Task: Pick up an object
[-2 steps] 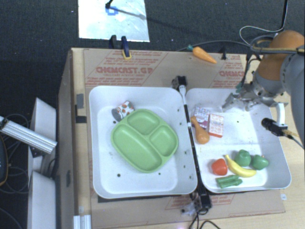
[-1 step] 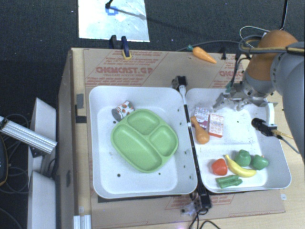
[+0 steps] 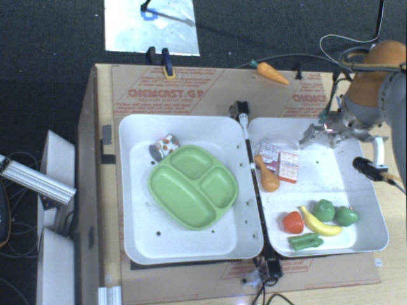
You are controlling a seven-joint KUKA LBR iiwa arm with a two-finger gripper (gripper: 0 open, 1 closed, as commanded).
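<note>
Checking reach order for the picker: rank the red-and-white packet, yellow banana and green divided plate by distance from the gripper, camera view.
1. Red-and-white packet, right bin, just left of the gripper.
2. Yellow banana, right bin's near end.
3. Green divided plate, left bin.

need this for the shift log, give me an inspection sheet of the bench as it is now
surface: bench top, printed sheet; two white bins, left bin, right bin.
job's things: in right bin a carrot, small boxes, tomato, banana, green peppers, green pod.
clutter: green divided plate and small can in left bin; second carrot on bench.
grippers: gripper over right bin's far edge, nothing seen held.
cables: cable looping by arm.
surroundings: dark carpet, pale sheet.
</note>
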